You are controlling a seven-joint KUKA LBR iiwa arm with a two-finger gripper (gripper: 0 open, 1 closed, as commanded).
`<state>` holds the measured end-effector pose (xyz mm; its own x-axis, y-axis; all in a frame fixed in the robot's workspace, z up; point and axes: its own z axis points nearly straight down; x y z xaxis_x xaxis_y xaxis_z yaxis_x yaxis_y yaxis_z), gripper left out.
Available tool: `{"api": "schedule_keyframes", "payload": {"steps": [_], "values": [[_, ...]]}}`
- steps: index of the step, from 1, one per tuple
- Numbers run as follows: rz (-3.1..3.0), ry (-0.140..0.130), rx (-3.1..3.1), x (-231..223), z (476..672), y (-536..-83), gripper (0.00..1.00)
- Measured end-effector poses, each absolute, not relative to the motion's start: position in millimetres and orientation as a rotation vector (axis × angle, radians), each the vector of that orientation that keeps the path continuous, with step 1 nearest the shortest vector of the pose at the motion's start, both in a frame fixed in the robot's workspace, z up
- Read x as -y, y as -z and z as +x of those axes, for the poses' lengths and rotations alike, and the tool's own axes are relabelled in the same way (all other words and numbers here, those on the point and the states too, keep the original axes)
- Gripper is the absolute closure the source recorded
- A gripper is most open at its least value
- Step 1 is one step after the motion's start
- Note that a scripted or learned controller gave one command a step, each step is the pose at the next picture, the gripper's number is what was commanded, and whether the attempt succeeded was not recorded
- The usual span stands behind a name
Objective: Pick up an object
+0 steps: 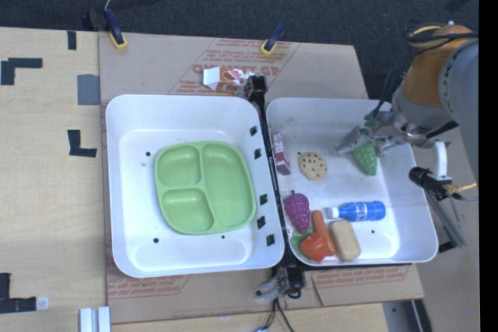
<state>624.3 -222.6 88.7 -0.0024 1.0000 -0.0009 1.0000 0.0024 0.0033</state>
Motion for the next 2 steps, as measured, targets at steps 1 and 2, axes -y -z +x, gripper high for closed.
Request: {"api": "schedule_keyframes", "payload": {"steps": [1, 2], "values": [[2.213, -0.001, -2.22, 223.2, 624.7, -98.5, 1.0], [2.214, -0.006, -2.223, 155.6, 660.4, -193.3, 1.0]]}}
